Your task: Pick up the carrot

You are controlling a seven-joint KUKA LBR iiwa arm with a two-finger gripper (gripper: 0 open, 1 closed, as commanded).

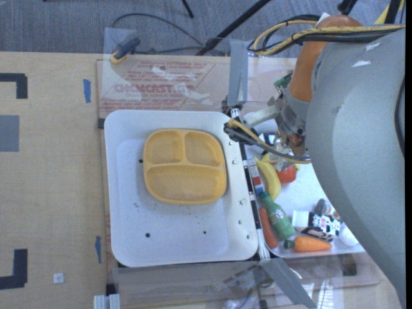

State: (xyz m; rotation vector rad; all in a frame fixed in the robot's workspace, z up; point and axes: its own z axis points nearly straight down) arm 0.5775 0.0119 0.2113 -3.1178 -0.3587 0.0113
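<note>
The carrot (313, 244) lies at the near edge of the right bin (309, 192), beside a green bottle (277, 216). A banana (270, 176) lies further back. The gripper (283, 131) hangs over this bin's far part. The left bin (122, 237) holds a yellow plate (185, 166).

A: What lies past the surface (51, 172)?
B: Grey carpet (77, 18) along the top, with dark tripod legs (183, 2) and other black stands (257, 5) slanting across it.
A: And the surface itself?
B: Pale wood, marked with black corner brackets (16, 85), a grey square (8, 134) and bits of blue tape (87, 90).
A: Anything else there?
B: A clear sheet (154, 89) with faded red lettering lies at the far edge, held by a clamp (123, 47) with a yellow tip.
A: The light?
B: Even and soft, with no hard shadows.
</note>
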